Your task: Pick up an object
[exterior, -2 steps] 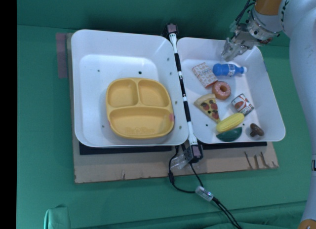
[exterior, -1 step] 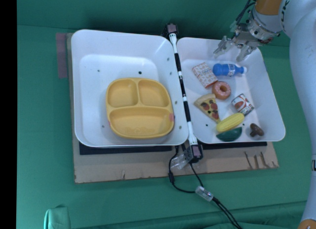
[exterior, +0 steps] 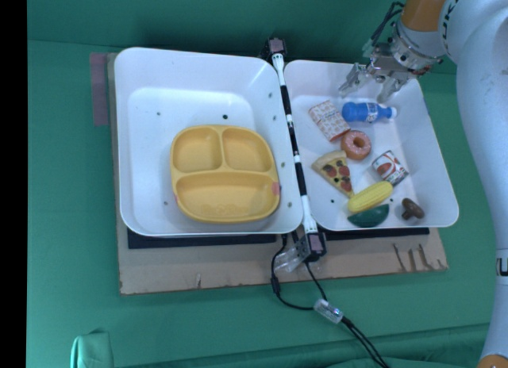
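i see the bench (exterior: 71,200) under green cloth, carrying two white bins. the left bin (exterior: 143,73) holds a yellow plate (exterior: 224,174) with three compartments. the right bin (exterior: 432,152) holds the small toys: a blue bottle (exterior: 367,111) lying on its side near the far wall, a cracker pack (exterior: 328,118) just beside it, a donut (exterior: 355,145), a pizza slice (exterior: 335,171), a can (exterior: 390,167), a corn cob (exterior: 370,197), a green wedge (exterior: 368,216) and a brown piece (exterior: 411,209).

my arm (exterior: 476,57) comes in from the right. the gripper (exterior: 373,82) hangs with fingers spread and nothing between them, just above the bottle. i judge this the approach step: next i'd need to descend straight, straddle the bottle across its narrow width, and close.
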Controlling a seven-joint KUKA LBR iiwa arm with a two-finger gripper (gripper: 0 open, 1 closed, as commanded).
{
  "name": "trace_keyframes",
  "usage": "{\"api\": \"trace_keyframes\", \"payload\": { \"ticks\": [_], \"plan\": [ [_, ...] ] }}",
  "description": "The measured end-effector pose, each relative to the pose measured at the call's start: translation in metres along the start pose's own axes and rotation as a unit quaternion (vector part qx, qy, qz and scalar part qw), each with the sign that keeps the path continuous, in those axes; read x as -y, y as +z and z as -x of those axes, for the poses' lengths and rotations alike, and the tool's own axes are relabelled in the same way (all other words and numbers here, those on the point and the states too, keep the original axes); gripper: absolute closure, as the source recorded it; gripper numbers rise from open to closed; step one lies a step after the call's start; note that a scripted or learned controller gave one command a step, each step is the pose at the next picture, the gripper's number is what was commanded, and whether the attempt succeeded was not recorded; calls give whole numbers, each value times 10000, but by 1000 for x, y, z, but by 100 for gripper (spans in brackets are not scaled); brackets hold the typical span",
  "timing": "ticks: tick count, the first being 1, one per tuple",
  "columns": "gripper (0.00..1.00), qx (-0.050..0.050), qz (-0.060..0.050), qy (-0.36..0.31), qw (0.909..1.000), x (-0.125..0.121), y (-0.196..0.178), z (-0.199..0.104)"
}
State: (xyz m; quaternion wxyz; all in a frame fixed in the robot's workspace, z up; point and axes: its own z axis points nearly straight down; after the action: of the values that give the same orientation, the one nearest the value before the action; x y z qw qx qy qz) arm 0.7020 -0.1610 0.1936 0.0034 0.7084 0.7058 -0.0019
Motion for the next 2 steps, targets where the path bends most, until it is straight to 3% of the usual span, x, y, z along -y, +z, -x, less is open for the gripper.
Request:
{"api": "trace_keyframes", "payload": {
  "ticks": [1, 2],
  "plan": [
    [100, -83, 22, 18, 10000, -2, -15, -6],
    [0, -69, 19, 18, 10000, -2, -15, -4]
  ]
}}
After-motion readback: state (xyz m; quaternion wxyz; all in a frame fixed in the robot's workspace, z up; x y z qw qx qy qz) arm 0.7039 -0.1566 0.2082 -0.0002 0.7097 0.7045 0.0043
